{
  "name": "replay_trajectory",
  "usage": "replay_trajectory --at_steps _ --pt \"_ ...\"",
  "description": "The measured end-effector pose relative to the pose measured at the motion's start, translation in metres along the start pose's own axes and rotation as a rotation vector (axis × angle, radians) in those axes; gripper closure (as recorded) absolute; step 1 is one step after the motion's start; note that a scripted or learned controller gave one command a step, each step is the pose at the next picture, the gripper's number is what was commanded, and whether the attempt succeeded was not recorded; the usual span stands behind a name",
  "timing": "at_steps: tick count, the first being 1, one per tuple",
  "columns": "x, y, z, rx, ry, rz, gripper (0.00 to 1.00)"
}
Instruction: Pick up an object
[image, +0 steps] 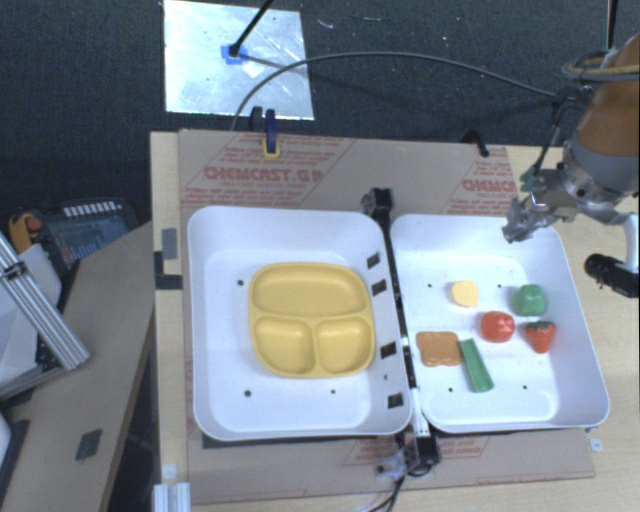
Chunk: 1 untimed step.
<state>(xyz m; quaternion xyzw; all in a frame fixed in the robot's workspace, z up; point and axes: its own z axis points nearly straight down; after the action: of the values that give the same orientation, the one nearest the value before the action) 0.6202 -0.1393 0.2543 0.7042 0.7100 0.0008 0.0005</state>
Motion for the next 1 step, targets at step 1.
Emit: replay_trajectory --at_steps 1 --pt "0.0396 -0.0187 0.0060 0.002 0.000 0.002 1.00"
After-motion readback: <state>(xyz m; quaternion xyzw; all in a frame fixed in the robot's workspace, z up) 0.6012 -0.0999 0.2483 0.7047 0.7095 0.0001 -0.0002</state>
